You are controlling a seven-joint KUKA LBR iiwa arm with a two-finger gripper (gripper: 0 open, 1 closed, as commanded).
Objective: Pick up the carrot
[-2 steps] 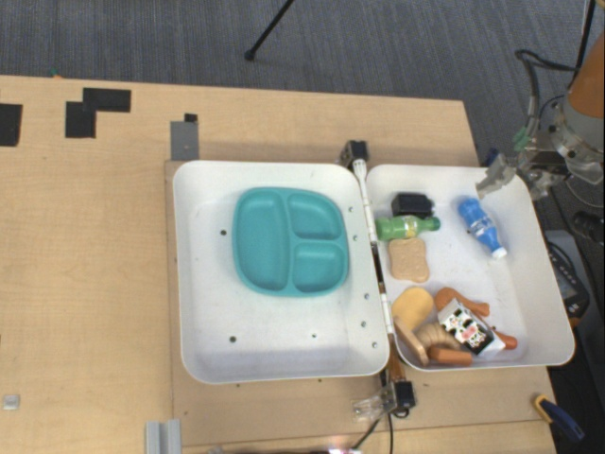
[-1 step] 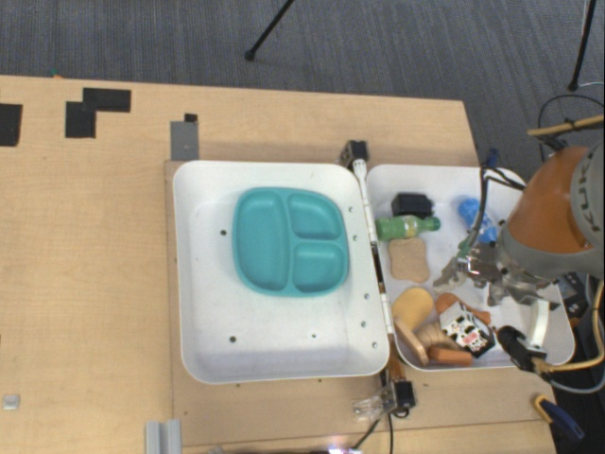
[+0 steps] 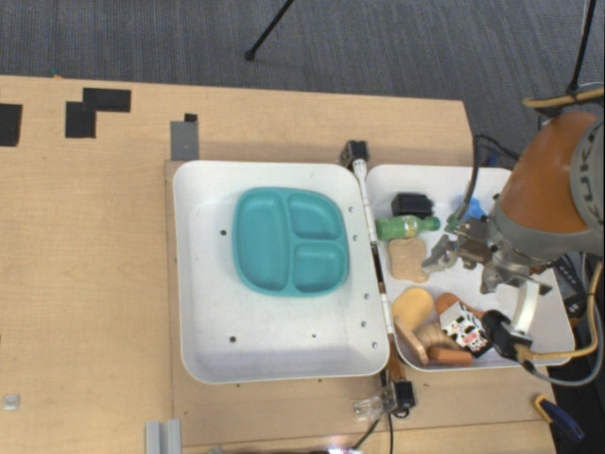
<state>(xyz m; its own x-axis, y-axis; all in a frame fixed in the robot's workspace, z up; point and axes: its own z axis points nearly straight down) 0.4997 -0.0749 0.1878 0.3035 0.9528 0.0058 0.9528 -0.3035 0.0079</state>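
Claw point(image 3: 452, 246) hovers in the right bin point(image 3: 564, 324), its state impossible to tell. No carrot is clearly identifiable; an orange piece point(image 3: 451, 356) lies at the bin's near edge beside a tan lump point(image 3: 413, 307). Approach step, probably; next, descend over that piece.

A teal divided plate point(image 3: 288, 241) lies in the left bin point(image 3: 203, 329); a green bottle point(image 3: 406, 226) lies in the right bin point(image 3: 425, 180).

The counter point(image 3: 85, 282) looks like matt, pale wood. Both bins point(image 3: 284, 367) seem smooth white plastic with a slight sheen. At frame centre, the teal divided plate point(image 3: 288, 242) looks like smooth plastic. Along the top, the floor point(image 3: 142, 17) is rough grey carpet.
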